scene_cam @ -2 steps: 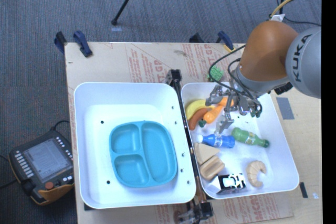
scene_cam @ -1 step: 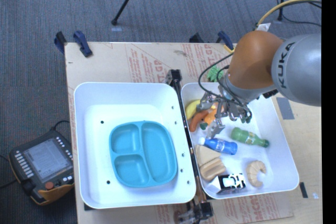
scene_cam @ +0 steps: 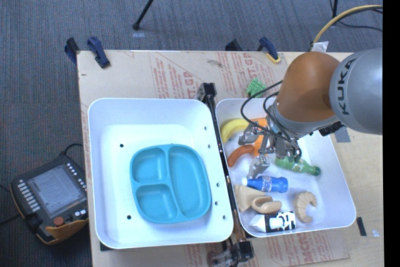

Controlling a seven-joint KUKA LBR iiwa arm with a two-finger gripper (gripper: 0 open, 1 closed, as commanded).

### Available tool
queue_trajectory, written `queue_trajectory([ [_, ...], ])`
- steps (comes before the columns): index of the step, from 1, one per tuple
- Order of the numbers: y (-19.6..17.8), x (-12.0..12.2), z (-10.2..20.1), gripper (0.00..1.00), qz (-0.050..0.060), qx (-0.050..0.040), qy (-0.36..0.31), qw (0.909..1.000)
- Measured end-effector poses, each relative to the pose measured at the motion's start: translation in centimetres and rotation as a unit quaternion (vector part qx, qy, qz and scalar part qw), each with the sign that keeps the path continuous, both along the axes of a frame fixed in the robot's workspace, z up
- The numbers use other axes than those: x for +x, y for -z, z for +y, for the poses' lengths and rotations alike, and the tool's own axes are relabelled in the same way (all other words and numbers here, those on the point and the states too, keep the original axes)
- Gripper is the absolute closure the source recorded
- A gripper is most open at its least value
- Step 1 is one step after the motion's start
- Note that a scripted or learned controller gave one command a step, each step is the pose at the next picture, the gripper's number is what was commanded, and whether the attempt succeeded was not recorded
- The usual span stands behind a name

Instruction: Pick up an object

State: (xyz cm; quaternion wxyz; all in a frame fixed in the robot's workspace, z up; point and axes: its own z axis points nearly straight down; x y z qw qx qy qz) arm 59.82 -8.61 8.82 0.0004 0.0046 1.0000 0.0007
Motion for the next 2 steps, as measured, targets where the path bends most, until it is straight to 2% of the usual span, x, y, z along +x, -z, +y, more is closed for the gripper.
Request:
queue_trajectory([
  [1, -1.0, 0.1, 0.0, 1.00, -0.001, 0.0004, 0.002, 1.0000],
  [2, -15.2, -3.9, -1.0, 1.00, -0.002, -0.0005, -0.126, 0.9920],
])
